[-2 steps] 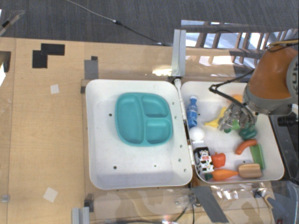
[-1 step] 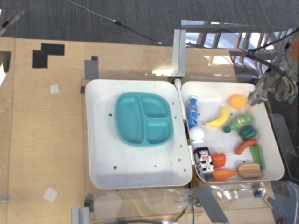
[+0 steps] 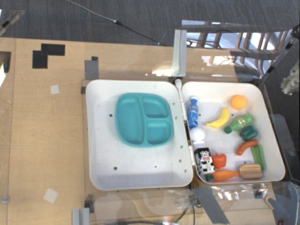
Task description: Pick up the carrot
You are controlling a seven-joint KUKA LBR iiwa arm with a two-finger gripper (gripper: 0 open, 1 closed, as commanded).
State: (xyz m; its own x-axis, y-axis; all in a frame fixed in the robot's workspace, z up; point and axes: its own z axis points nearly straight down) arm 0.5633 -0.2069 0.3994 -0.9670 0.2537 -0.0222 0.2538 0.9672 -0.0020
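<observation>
Carrot waits in the near corner of the right bin, with the arm nowhere near it.

From where I stand, the carrot (image 3: 224, 175) lies along the front wall of the right bin (image 3: 276, 165), its long axis running left to right, green top toward the middle divider and thick orange end just beside a bread roll (image 3: 251, 171). A small red piece (image 3: 219, 161) and a black-and-white toy (image 3: 203, 160) sit just behind it, so a descent looks tight from that side. The gripper's state I cannot tell. Since the arm reaches in from the right, I judge it must cross over the bread roll and set its fingers across the carrot's width. The left bin (image 3: 103, 172) holds a teal plate (image 3: 143, 119).
</observation>
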